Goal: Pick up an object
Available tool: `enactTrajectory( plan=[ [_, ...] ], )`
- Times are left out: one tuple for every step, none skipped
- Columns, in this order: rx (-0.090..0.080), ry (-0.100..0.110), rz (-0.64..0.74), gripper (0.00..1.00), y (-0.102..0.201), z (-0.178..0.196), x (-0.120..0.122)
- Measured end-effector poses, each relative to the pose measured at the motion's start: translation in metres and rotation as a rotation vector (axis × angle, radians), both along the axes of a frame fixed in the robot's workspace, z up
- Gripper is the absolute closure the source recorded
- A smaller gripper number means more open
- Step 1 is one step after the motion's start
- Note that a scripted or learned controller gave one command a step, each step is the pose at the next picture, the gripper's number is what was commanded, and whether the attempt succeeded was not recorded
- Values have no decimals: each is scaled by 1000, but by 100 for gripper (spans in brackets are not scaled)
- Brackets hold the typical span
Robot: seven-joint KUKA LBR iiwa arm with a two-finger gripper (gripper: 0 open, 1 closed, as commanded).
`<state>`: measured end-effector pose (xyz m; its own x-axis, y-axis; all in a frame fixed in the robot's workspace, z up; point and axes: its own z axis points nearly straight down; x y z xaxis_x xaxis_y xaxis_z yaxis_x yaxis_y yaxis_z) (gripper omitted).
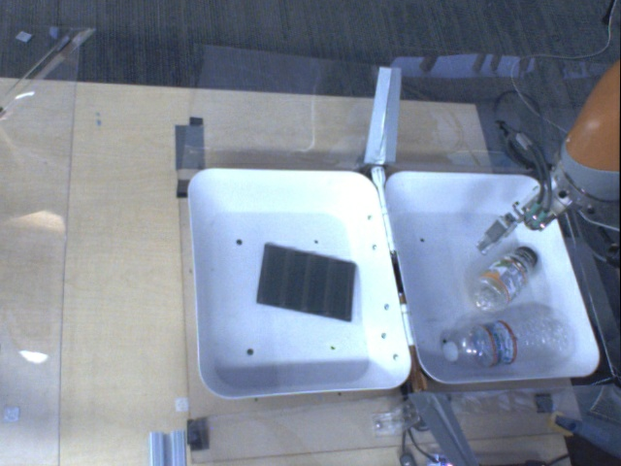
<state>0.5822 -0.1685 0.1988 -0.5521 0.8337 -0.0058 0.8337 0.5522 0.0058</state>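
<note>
Two clear plastic bottles lie in the right bin [427, 212]. The smaller bottle [505, 278] lies tilted near the bin's middle right. The larger bottle [506, 341], with a blue label and white cap, lies along the front edge. My gripper [493, 234] hangs over the right bin, just above and to the upper left of the smaller bottle, pointing down-left. Nothing shows between it and the bottle. A dark grey ribbed flat pad [307, 282] lies in the middle of the left bin [223, 212].
The arm's orange band [594, 134] enters from the right above the right bin's far corner. A metal divider post [382, 115] stands behind the seam between the bins. Cables lie at the back right.
</note>
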Motion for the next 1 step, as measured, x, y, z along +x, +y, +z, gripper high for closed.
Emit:
enactTrajectory(
  plan=[
    [0,1,55,0,-37,-56,4]
  ],
)
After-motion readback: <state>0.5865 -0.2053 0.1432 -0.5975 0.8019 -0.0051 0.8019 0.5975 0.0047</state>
